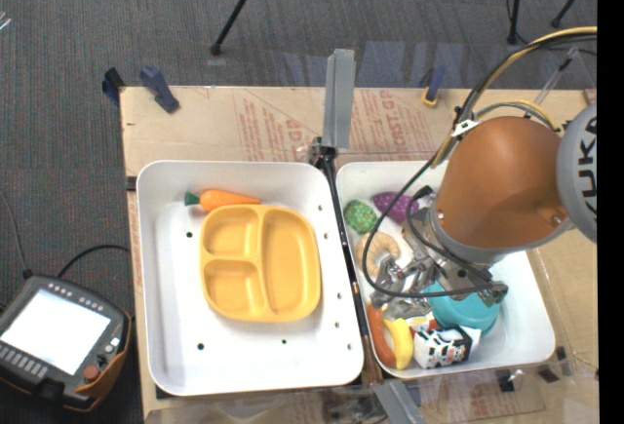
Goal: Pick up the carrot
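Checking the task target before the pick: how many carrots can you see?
1: the carrot lies in the left bin, touching the yellow plate's top edge. The arm may hide others.

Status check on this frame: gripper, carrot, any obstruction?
Gripper low in right bin, among toys, fingers unclear. Carrot in left bin, against yellow divided plate, untouched. Nothing covering it.

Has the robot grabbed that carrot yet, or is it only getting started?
Nothing looks done yet. The carrot lies in the left bin, beside the top edge of the yellow divided plate. The tool is over the right bin, among other toys. Left to do: cross over, grip the carrot, lift it.
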You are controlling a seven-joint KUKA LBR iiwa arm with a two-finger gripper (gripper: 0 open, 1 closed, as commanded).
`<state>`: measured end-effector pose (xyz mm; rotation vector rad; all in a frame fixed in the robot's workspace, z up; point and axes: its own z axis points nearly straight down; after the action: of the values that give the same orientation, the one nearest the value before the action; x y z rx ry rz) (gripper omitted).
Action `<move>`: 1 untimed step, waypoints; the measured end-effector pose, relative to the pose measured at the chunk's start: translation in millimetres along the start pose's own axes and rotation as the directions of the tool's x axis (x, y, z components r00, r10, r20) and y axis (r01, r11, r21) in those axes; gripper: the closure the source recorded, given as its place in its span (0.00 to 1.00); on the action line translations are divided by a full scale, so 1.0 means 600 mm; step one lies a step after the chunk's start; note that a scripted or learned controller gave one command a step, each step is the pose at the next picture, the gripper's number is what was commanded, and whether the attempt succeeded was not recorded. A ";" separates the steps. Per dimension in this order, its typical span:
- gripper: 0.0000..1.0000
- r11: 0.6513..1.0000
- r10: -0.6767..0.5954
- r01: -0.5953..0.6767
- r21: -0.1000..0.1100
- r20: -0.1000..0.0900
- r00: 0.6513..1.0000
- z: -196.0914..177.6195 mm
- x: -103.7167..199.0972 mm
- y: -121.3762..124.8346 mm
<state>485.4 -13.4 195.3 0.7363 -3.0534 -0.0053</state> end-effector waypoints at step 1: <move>1.00 0.999 0.042 -0.042 0.008 0.007 0.999 -0.119 -0.030 -0.130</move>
<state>537.0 -74.7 266.4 0.6739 -3.0767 0.0039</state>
